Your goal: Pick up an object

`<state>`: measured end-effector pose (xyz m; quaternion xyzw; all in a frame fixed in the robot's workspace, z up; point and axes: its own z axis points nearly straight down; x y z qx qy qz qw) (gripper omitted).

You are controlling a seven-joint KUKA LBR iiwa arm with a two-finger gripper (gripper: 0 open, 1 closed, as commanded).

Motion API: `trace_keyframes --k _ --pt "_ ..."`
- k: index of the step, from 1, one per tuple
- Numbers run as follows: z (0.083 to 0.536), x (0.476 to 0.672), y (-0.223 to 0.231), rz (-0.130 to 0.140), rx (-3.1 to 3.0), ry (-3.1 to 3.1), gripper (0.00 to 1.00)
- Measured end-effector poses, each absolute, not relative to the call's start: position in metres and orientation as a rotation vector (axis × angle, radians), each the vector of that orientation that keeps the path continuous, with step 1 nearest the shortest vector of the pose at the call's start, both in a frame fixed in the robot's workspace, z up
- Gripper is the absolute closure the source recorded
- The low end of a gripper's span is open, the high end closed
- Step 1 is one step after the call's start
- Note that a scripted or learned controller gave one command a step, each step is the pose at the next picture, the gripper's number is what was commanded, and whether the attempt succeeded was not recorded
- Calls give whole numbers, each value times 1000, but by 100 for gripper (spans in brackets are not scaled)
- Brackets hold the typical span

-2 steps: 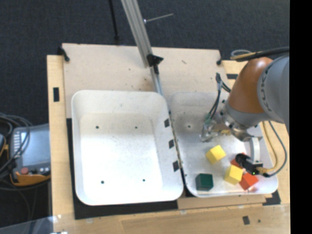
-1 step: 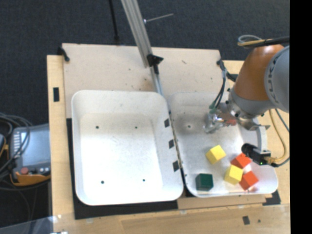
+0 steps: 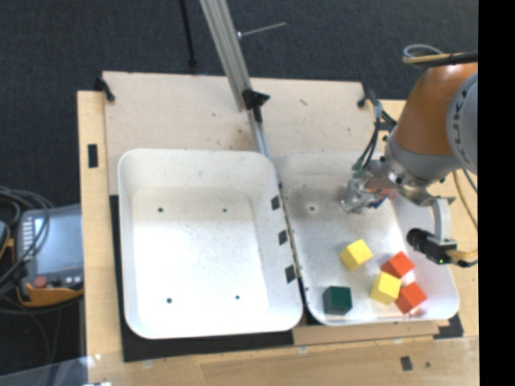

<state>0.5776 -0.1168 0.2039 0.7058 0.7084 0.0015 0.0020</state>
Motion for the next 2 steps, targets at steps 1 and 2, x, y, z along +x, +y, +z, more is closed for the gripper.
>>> trace_keyframes --k 1,2 --pt "223 578 -63 6 2212 2228 100" --pt "233 569 -13 4 2213 2231 100"
